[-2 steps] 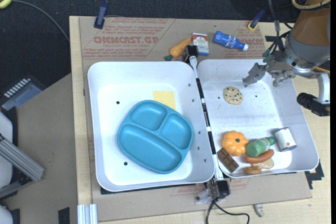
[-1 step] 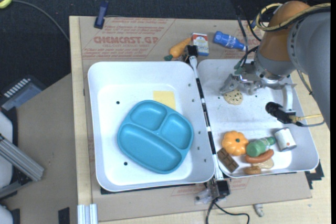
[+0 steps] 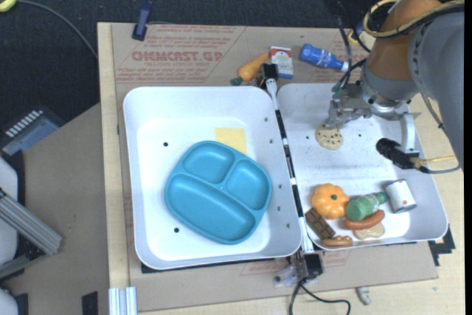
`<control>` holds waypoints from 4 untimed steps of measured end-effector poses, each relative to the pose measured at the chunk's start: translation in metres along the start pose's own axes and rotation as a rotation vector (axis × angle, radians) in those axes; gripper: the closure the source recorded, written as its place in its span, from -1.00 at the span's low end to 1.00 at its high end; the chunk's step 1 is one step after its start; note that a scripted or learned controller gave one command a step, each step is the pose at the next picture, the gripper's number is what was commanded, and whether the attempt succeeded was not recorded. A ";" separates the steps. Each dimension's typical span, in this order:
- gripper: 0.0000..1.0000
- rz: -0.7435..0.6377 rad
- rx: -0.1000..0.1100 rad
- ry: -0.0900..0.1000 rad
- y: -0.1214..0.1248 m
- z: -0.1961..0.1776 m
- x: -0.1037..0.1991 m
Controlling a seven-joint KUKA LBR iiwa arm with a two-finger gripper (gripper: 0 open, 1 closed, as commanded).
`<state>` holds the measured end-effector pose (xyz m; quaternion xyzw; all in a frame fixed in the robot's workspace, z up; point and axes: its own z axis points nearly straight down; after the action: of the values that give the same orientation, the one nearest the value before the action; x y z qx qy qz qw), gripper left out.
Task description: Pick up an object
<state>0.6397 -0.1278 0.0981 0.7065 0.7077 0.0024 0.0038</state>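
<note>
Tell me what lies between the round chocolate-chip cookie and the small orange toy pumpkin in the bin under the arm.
Nothing. The camera view shows only bare white bin floor between the round cookie and the orange pumpkin.

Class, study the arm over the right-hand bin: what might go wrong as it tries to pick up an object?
1. The gripper sits close to the cookie, which lies flat on the floor of the right bin; a flat thing may slide instead of lifting.
2. The pumpkin, green vegetable and can crowd the near corner; a grab there may knock neighbours.
</note>
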 end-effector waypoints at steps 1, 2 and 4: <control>-1.00 0.000 0.001 0.000 0.000 0.000 0.000; -1.00 0.001 0.009 0.002 -0.020 0.013 0.023; -1.00 0.001 0.002 0.000 -0.017 0.000 0.022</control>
<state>0.6222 -0.1059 0.0981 0.7070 0.7072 0.0015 0.0032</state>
